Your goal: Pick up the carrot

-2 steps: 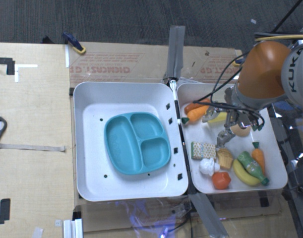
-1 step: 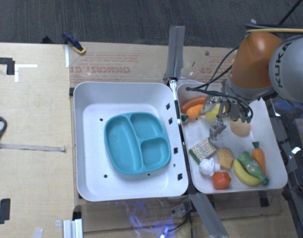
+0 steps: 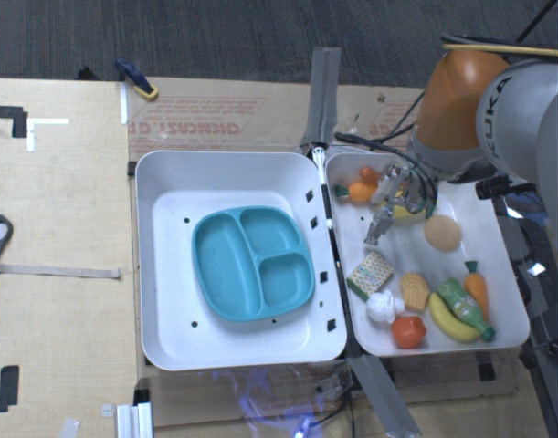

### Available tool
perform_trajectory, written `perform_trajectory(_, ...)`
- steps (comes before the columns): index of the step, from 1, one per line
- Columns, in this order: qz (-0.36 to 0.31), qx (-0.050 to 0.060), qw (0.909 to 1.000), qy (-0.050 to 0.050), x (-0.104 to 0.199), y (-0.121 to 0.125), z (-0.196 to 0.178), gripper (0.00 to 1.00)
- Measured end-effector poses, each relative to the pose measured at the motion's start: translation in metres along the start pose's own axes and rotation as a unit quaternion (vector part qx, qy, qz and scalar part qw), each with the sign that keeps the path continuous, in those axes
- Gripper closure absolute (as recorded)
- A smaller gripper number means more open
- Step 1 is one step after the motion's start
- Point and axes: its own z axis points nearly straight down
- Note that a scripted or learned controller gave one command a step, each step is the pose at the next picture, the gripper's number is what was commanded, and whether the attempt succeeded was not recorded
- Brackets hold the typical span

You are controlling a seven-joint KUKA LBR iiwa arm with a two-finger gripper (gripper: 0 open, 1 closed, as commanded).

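While the end effector (image 3: 385,210) hangs low in the right bin (image 3: 507,272), I can't tell its state from here, and the carrot (image 3: 477,288) lies well apart toward its four o'clock, just beside the green bottle (image 3: 462,302). It should travel over and descend across the carrot's narrow width, clear of that bottle.

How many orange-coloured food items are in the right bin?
2: a carrot near the right wall, beside the green bottle, and a small orange fruit at the upper left, by the gripper. The arm may hide more.
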Motion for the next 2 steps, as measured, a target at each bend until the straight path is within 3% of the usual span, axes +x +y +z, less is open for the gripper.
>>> perform_trajectory(1, 0.166, -0.008, 0.9859, -0.017, 0.028, 0.053, -0.103, 0.00)
perform_trajectory(2, 0.143, -0.007, 0.9895, -0.016, 0.078, 0.016, -0.100, 0.00)
